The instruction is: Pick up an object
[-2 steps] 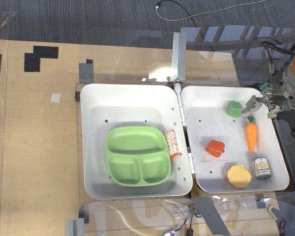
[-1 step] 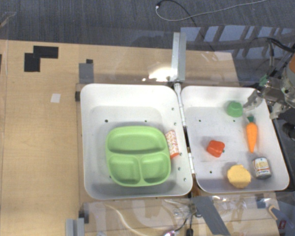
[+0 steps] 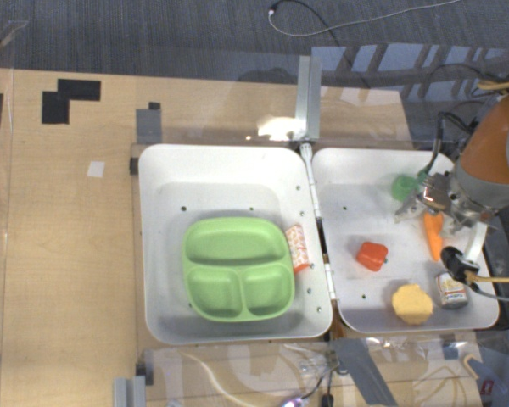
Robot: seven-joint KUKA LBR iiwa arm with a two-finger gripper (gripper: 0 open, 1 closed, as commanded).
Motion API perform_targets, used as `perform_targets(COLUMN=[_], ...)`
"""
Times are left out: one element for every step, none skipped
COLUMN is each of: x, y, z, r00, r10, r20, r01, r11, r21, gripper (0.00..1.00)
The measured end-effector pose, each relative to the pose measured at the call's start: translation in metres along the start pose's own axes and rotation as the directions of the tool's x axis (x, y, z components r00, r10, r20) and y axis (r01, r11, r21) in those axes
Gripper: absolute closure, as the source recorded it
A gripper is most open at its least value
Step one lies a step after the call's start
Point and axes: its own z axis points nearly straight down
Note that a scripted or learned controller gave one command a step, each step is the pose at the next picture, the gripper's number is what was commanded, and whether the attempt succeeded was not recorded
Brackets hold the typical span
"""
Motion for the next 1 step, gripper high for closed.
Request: perform_targets(x=[0.0021], y=[0.0074], z=[-0.0596], r00=[0.997], r10=[-0.076], r20=[-0.001], r01=[0.076], r11=[0.997], r21=[0.020], gripper=[0.00])
